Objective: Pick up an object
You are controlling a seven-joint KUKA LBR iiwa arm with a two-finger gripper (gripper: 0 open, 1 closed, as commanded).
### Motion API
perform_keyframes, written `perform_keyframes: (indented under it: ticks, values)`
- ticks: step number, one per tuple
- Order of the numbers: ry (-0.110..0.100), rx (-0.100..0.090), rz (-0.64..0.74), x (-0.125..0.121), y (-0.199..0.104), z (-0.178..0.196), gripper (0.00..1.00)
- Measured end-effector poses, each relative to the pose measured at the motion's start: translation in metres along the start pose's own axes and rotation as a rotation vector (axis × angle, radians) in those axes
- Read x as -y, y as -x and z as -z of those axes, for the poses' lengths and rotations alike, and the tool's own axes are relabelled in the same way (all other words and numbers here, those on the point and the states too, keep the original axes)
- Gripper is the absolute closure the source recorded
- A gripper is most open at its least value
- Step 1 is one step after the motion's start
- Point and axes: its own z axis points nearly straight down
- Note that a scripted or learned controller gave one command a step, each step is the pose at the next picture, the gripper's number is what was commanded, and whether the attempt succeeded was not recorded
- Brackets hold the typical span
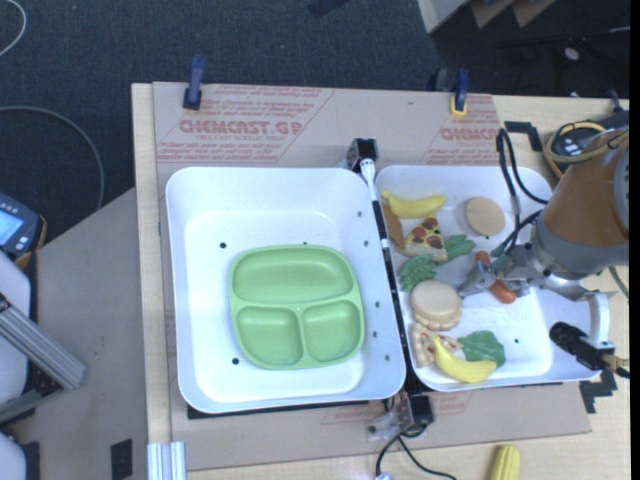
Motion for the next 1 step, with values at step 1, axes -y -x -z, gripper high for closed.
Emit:
perform_keyframes:
  ticks: [1]
  values:
    - [0.001,-0.001,0.004,0.0413,-0.0507,0.0005,0.00]
